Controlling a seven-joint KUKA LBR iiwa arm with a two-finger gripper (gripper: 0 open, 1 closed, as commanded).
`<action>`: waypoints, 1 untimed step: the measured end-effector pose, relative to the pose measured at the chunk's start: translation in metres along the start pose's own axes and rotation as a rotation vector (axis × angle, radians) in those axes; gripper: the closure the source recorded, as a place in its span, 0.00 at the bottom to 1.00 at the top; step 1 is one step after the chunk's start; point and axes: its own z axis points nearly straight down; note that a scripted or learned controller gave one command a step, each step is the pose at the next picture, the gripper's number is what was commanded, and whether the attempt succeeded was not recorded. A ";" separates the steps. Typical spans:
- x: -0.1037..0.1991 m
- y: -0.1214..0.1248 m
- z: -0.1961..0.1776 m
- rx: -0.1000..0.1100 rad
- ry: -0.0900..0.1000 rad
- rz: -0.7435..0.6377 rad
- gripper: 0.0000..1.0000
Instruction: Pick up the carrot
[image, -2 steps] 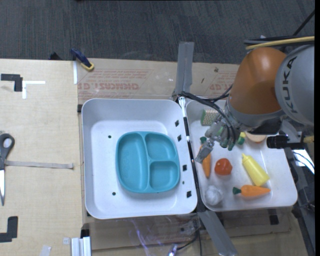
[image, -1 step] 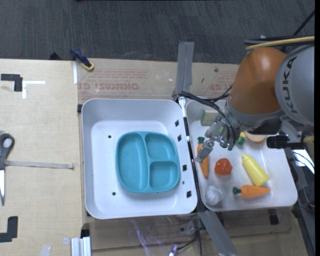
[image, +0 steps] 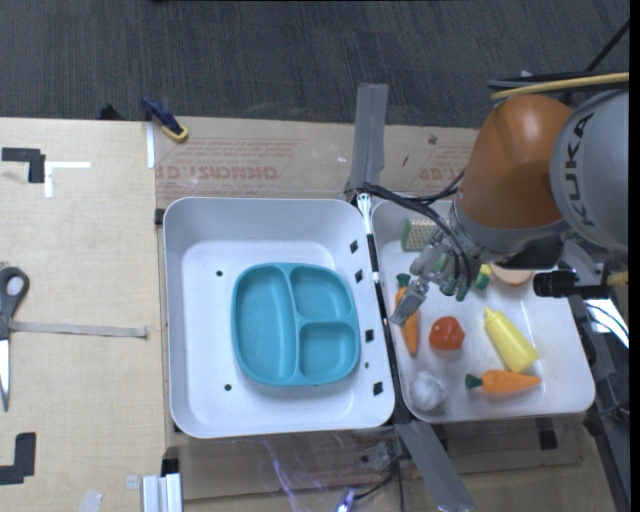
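Two carrots lie in the right bin (image: 560, 400). One small orange carrot (image: 410, 335) lies lengthwise close to the bin's left wall. A second, thicker carrot (image: 508, 381) with a green stub lies near the front edge. My gripper (image: 411, 301) hangs from the arm's orange wrist and sits right over the upper end of the small carrot, hiding that end. I cannot make out whether anything is held.
In the right bin there are also a red tomato (image: 446, 333), a yellow bottle-shaped toy (image: 510, 339), a pale lump (image: 428, 391), a green piece (image: 414, 235) and a peach-coloured item (image: 511, 273). The left bin (image: 190, 330) holds a teal divided plate (image: 296, 323).
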 end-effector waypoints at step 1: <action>0.000 0.000 0.000 0.000 0.000 0.000 0.00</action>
